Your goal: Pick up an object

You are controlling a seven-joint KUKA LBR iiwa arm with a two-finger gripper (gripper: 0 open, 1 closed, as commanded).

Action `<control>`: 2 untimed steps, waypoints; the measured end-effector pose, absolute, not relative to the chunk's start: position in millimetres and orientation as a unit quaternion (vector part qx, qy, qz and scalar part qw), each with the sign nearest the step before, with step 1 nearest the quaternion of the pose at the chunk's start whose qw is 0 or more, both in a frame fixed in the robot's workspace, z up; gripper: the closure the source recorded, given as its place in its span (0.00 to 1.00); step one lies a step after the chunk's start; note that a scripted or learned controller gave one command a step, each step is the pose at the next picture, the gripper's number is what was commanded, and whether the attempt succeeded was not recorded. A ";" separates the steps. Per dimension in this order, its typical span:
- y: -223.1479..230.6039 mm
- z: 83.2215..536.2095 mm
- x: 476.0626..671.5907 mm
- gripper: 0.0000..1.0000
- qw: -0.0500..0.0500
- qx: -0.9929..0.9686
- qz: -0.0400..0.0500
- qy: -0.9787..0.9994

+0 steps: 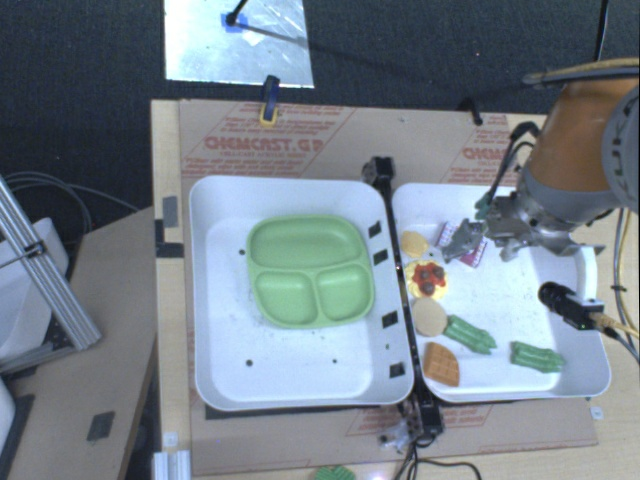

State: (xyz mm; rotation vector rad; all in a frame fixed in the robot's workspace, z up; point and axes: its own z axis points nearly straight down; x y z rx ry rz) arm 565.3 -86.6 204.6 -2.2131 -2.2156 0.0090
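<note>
Dark blue carpet surrounds a wooden bench (330, 133) whose board carries red printing; the lettering resembles "CHEMCAST GP" but cannot be read with certainty. Two shallow white bins sit side by side on it. At frame centre-left, the left bin (215, 298) contains a light green three-compartment plastic tray (308, 271). At frame centre-right, the right bin (560, 308) contains small toy food items: a pale yellow disc (413, 243), a red-and-yellow pizza-like piece (429, 278), a beige round cookie (430, 317), an orange waffle-patterned piece (441, 364), and two green pod-shaped vegetables. One green pod (469, 334) lies with its long axis running from upper left to lower right; the other green pod (536, 357) lies nearly horizontal, near the bin's lower right corner. Entering from the frame's right, the grey arm with orange band (590, 138) angles down and leftward over the right bin's upper portion. Its gripper (466, 242) sits just right of the pale disc, against a small pink-and-grey object; whether the fingers are parted or closed cannot be determined.
</note>
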 end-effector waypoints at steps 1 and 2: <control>-115.1 82.6 576.9 0.00 -0.001 -0.708 -0.004 -0.706; -89.9 147.8 509.3 0.00 0.001 -0.707 0.000 -0.707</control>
